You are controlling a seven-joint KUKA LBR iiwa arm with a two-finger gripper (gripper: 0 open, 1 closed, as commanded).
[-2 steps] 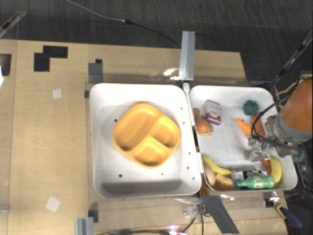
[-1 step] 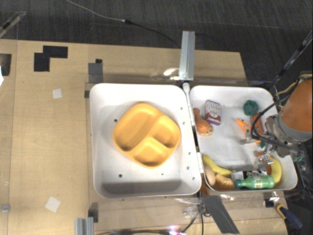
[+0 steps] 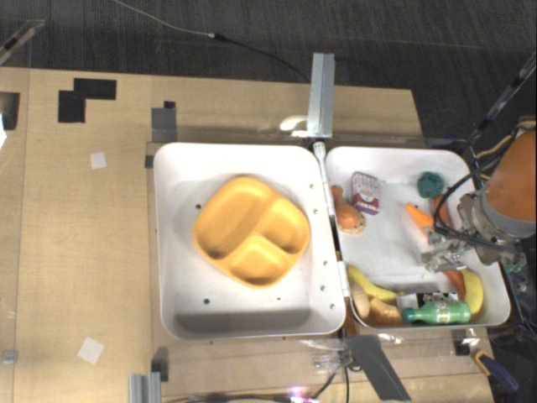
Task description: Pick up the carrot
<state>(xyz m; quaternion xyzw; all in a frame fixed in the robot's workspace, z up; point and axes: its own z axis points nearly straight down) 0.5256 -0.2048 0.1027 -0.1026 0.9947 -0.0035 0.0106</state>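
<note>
Over on the left, the first white bin carries just 1 thing, a yellow divided plate, and it plays no part here. Cross the divider into the right bin and it gets busy: a small reddish root vegetable against the left wall, a purple-and-white packet, a teal lid, bananas and a green bottle along the near edge. The carrot lies orange and slanted on bare bin floor, just left of the tool. The tool sits low beside it, metal parts cluttered, and I cannot tell how far open it is or whether it has anything. To do this well, centre over the carrot's middle and close across its width, not its length. The arm reaches in from the right, orange band above the wrist, cables looping over it.
</note>
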